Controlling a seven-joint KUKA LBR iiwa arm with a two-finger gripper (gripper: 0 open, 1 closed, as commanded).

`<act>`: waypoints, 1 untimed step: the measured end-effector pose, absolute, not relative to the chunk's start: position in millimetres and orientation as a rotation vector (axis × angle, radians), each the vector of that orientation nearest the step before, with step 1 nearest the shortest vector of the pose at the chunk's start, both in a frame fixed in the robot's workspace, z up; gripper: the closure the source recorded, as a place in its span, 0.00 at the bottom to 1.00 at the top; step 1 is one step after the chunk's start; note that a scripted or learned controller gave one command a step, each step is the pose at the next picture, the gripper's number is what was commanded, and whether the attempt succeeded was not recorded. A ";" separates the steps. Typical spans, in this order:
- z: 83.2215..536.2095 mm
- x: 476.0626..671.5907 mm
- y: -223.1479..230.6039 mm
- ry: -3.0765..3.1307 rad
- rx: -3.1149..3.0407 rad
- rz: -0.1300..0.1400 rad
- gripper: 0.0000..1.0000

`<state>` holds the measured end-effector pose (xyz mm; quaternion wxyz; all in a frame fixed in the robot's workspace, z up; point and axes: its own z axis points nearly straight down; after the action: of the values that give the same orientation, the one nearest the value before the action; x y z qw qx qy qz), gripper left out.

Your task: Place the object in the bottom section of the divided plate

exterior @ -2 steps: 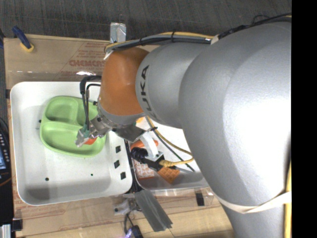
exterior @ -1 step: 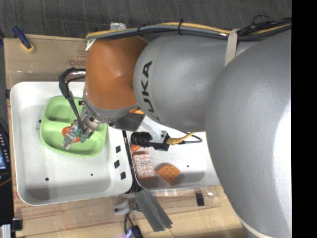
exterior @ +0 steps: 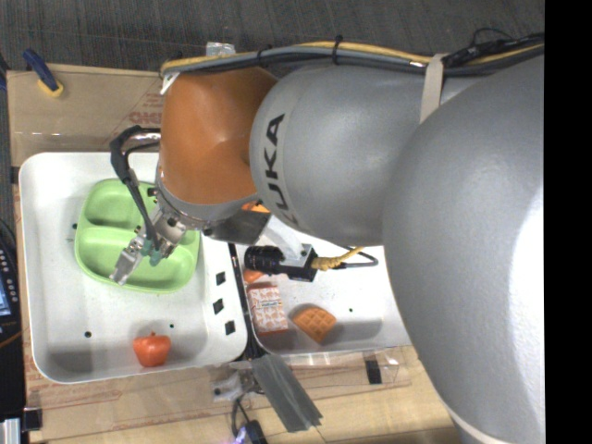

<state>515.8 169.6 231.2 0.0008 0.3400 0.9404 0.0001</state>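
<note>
My arm fills the right and centre of the frame, grey with its orange band [exterior: 208, 137] near the upper middle, and my gripper [exterior: 139, 257] reaches down over the left bin [exterior: 42, 248]. It hangs above the green divided plate [exterior: 106, 211], which lies in the left bin's upper half, at the left of the frame. My fingertips sit over the plate's lower part, near its bottom edge, pointing toward the lower left. Something small and teal-coloured [exterior: 155, 255] shows beside the fingers, but I cannot tell whether it is part of the gripper or a thing held in it, and I cannot tell how far apart the tips are.

A red tomato-like object [exterior: 152, 348] lies on the floor of the left bin, below the plate and well apart from it, near the bin's bottom edge. In the right bin [exterior: 370, 294], at the lower middle of the frame, a brownish packet [exterior: 267, 308] lies just beside a golden waffle-like piece [exterior: 314, 323]. A small orange thing [exterior: 254, 276] peeks out above the packet, partly hidden by my arm. A black cable loops from the wrist across the upper part of the plate.
</note>
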 end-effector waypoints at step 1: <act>258.4 525.2 126.1 3.044 0.764 0.001 0.00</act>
<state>525.2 126.1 258.4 0.0018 0.2433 0.9699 0.0003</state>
